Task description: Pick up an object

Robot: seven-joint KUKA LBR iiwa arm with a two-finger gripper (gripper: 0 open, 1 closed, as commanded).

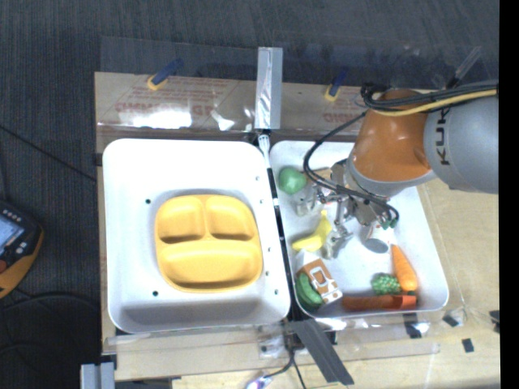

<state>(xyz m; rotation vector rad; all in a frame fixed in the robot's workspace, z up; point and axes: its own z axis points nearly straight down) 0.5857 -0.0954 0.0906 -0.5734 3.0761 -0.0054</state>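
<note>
The arm's orange band hides much of the right-hand shallow white bin (pixel 434 286). Whether the metal two-finger gripper (pixel 339 232) is apart or together I cannot tell. A yellow banana-shaped toy (pixel 315 235) lies just left of it.

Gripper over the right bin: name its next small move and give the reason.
Probably a short descent straight onto the yellow banana-like piece. The gripper hangs low in the right bin, right beside that piece, and nothing shows between its fingers. The green ball and carrot lie farther off, so the yellow piece looks like the nearest target.
</note>
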